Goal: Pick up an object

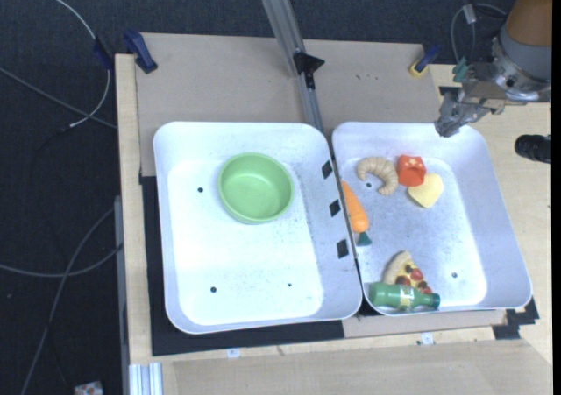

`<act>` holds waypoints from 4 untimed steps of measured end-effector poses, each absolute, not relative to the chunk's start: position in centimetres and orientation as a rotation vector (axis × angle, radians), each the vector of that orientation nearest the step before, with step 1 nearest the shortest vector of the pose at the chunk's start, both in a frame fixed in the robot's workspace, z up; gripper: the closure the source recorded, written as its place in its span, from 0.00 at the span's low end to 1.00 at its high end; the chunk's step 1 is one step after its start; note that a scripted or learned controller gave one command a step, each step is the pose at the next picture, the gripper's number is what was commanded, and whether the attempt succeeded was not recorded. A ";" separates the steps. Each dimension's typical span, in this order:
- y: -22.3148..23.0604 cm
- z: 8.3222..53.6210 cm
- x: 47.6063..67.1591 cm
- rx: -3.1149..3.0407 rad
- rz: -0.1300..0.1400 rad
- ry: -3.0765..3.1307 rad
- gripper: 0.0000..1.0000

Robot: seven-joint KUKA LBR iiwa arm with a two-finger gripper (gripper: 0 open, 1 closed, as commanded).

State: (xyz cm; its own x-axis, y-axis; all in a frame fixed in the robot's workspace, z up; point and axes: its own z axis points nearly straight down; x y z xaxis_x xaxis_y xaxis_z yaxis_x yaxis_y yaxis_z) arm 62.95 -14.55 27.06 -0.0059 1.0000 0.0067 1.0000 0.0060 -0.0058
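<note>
My gripper (449,124) hangs over the far rim of the right bin (491,209), with nothing seen between its fingers. Below and left of it lie a tan croissant (377,172), a red pepper (411,169) and a yellow wedge (426,192). An orange carrot (354,207) rests along the bin's left wall. Near the front edge sit a pizza slice (405,270) and a green bottle (401,297) lying on its side.
The left bin (202,288) holds a green bowl (255,186). A metal pole (282,17) slants across the back of the bench, ending between the bins. Blue clamps (138,50) mark the bench's far corners.
</note>
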 end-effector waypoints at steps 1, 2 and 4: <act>-8.8 27.7 62.1 -2.206 0.005 -2.218 1.00; -2.5 26.8 61.0 -2.205 0.008 -2.218 1.00; 8.3 27.0 60.3 -2.206 0.010 -2.219 1.00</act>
